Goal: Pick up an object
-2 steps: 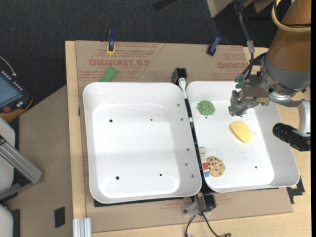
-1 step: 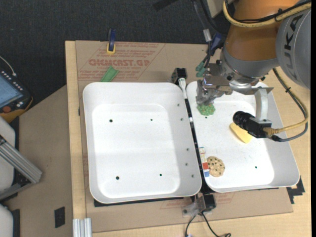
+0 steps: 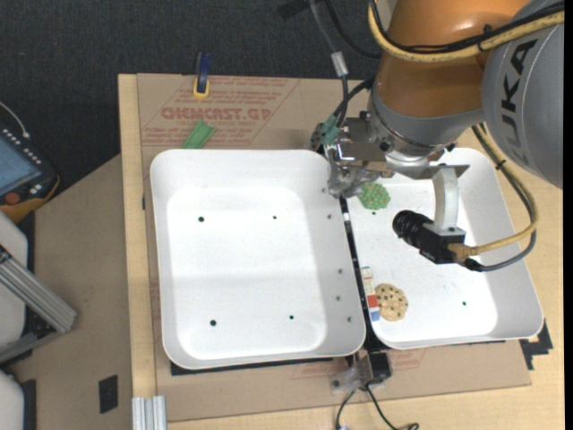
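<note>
Plainly, object nearest the gripper: a green bumpy lump (image 3: 374, 195) in the right bin's far left corner, close to the divide.
Gripper (image 3: 345, 179): low over that same corner, just beside the green lump; whether it is parted or closed I cannot tell, nor whether it has hold of anything.
Other object: one cookie-like tan disc (image 3: 391, 301) near the right bin's near left edge, well apart from the lump.
Bins: two, white and shallow; right bin (image 3: 501, 316) has two objects, left bin (image 3: 237, 258) has bare floor with dark dots.
Surface: brown cardboard sheet (image 3: 242, 106) with red print, under both bins.
Surroundings: dark carpet (image 3: 72, 25) beyond.
</note>
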You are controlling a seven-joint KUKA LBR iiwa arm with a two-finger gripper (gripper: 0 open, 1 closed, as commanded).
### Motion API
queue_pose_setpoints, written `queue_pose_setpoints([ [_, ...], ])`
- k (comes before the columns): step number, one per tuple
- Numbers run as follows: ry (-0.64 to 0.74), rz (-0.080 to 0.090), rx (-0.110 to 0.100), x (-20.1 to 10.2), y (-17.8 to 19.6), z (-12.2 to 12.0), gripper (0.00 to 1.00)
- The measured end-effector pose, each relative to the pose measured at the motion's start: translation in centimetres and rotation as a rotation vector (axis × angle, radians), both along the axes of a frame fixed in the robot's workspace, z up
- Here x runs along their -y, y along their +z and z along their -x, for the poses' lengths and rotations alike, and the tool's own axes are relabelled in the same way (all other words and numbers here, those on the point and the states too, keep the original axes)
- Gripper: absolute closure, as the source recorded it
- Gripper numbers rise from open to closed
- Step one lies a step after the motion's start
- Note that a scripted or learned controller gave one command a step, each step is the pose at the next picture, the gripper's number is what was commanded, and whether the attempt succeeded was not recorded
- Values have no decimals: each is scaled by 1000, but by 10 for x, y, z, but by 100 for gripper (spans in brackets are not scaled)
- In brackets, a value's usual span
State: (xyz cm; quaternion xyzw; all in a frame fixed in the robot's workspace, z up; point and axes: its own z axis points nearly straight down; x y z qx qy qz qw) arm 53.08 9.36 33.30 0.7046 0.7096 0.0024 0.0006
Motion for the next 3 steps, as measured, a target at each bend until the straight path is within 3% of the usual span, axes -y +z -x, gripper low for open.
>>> queue_pose_setpoints([
  [1,-14,4,-13,65,-45,32,100],
  [2,-14,3,-7,128,-39,53,100],
  [3,-3,2,-3,86,-36,51,100],
])
